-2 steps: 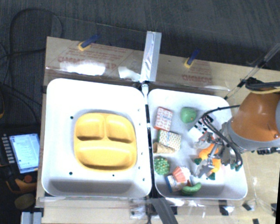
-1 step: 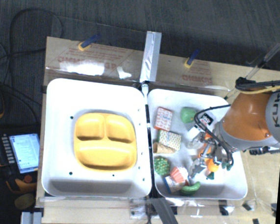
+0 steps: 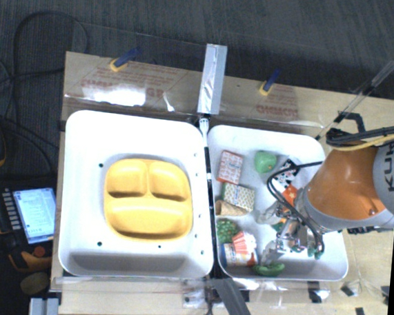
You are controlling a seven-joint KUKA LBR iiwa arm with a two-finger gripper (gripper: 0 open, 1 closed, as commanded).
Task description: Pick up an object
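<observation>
Two bins, one tray, a pile of stuff

The tray (image 3: 149, 196) sits in the left bin (image 3: 77, 176). Right of the tray, the other bin (image 3: 335, 267) has boxes (image 3: 231, 167), toy food (image 3: 266, 161), and the gripper (image 3: 282, 246) in it.

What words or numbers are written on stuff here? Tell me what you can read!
"KU": big dark letters on the arm, cut off at the picture's edge.
Red print on the clear sheet behind the bins: too blurred to read.
Red patterned card in the right bin: print too small to read.
Lit screen of the handheld device on the floor: lines of text, too small to read.
</observation>
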